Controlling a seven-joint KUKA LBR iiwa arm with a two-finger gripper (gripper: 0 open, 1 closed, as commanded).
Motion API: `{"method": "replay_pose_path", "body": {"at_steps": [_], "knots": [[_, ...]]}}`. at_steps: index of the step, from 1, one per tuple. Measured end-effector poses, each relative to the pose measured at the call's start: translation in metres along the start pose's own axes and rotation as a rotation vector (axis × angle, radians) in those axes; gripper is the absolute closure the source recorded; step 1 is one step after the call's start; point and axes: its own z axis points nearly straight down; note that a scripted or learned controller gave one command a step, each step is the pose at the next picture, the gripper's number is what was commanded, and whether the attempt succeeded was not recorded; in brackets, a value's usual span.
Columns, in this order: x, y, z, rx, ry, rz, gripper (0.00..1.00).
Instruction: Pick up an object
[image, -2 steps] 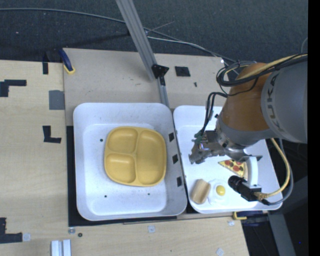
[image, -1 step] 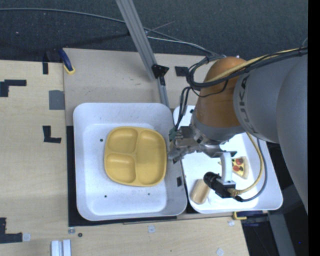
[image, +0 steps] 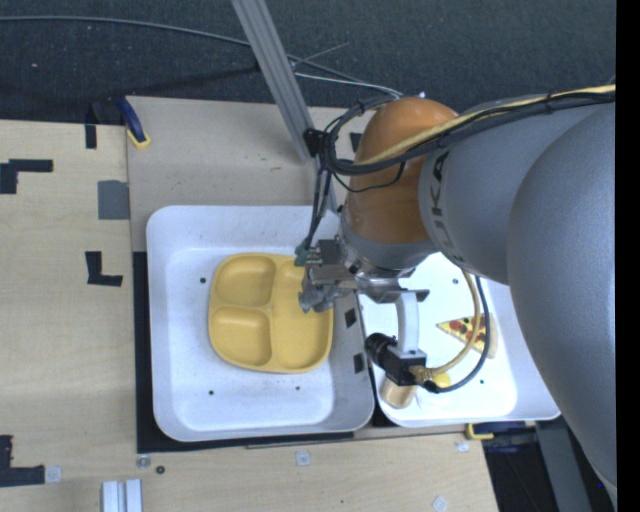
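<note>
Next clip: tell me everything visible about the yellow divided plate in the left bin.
The yellow plate is a rounded, matte, plastic-looking tray with three compartments visible, divided by raised ridges. It lies flat and upright on the floor of the left bin, toward that bin's right side. Nothing is seen lying in its compartments. The end effector sits over its upper right rim, hiding that corner; whether they touch cannot be told.

Setting: a robotics lab or test cell is indicated.
Bench: a plywood top (image: 60, 330) marked with black tape pieces is seen left of the jaws.
Bins: two shallow white bins (image: 175, 300) are set side by side beneath the jaws.
Arm: an industrial grey arm (image: 540, 220) with exposed cables is mounted right of the jaws.
</note>
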Motion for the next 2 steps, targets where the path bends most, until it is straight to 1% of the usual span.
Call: {"method": "replay_pose_path", "body": {"at_steps": [1, 2], "knots": [[0.0009, 0.0008, 0.0199, 0.004, -0.003, 0.005, 1.0], [0.003, 0.008, 0.0128, 0.001, -0.002, 0.006, 1.0]]}}
